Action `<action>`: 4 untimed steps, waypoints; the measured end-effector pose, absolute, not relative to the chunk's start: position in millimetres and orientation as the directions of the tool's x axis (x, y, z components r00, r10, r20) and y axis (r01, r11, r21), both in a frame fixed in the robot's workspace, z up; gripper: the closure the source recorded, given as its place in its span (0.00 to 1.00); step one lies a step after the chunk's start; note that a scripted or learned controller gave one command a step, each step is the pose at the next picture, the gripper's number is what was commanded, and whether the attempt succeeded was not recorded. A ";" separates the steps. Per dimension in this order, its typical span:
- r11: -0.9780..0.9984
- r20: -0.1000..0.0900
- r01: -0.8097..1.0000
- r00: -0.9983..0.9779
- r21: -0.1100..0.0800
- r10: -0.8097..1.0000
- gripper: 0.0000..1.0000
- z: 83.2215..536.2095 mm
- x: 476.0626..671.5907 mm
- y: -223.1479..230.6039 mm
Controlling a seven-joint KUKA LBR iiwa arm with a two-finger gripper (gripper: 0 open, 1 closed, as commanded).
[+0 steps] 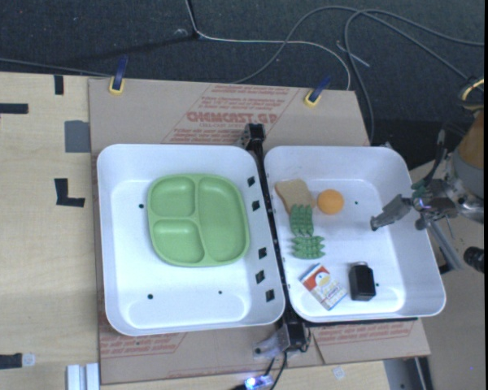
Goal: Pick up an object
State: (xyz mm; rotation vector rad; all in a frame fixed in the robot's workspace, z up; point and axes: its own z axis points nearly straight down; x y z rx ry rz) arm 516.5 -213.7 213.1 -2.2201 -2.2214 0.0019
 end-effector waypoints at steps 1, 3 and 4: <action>0.000 0.000 1.000 0.000 -0.006 1.000 0.00 156.9 522.8 -219.7; 0.001 -0.003 1.000 -0.001 0.000 1.000 0.00 84.3 520.5 -212.6; 0.001 -0.004 1.000 -0.001 0.004 1.000 1.00 96.4 521.7 -212.9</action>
